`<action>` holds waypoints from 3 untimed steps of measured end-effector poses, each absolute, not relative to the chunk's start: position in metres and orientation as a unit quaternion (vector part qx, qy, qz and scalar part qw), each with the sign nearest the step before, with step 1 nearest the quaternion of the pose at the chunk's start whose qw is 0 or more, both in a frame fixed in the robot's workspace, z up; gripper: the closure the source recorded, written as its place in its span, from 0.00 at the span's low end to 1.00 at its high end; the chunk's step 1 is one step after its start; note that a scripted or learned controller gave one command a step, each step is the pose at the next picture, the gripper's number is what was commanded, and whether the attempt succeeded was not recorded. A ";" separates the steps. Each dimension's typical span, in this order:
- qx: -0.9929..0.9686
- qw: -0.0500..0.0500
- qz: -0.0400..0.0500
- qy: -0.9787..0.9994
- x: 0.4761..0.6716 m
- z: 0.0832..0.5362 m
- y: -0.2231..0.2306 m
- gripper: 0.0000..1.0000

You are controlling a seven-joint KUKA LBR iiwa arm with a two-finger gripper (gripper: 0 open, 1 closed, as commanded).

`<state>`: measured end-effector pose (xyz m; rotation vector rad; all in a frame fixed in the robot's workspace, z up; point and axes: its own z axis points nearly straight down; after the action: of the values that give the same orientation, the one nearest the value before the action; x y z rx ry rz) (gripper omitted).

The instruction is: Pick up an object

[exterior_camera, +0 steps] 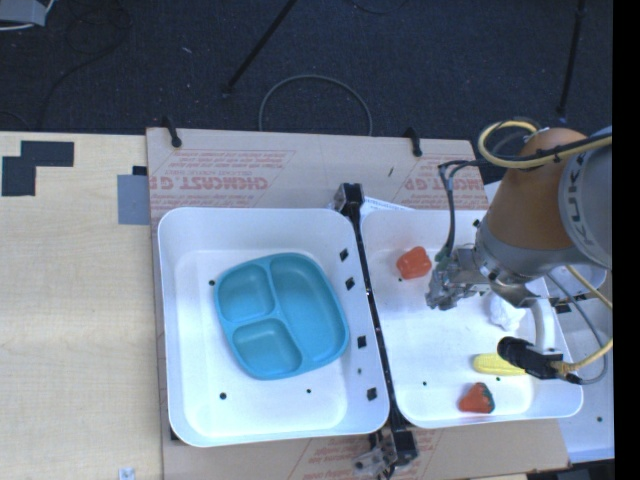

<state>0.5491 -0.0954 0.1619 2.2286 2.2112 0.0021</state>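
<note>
My gripper (441,294) hangs low over the middle of the right bin (432,408). An orange lump (413,262) lies just up and to the left of it, apart from the gripper. A yellow, banana-like piece (491,365) lies toward the bin's front right, with a red and green piece (476,399) in front of it. A crumpled white thing (503,314) sits to the right of the gripper, partly under the arm. I see nothing held in the gripper.
The left bin (190,258) holds a blue divided plate (279,314). A black divider (364,308) runs between the two bins. The grey and orange arm (540,208) covers the right bin's back right corner.
</note>
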 end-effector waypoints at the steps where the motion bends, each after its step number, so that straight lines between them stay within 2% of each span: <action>1: 0.707 0.002 0.001 0.707 0.553 0.225 -0.094 1.00; 2: 0.707 0.001 0.001 0.707 0.554 0.267 -0.095 1.00; 3: 0.706 -0.002 -0.001 0.708 0.550 0.268 -0.047 1.00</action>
<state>0.5499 -0.0474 0.2676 2.2207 2.2274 -0.0017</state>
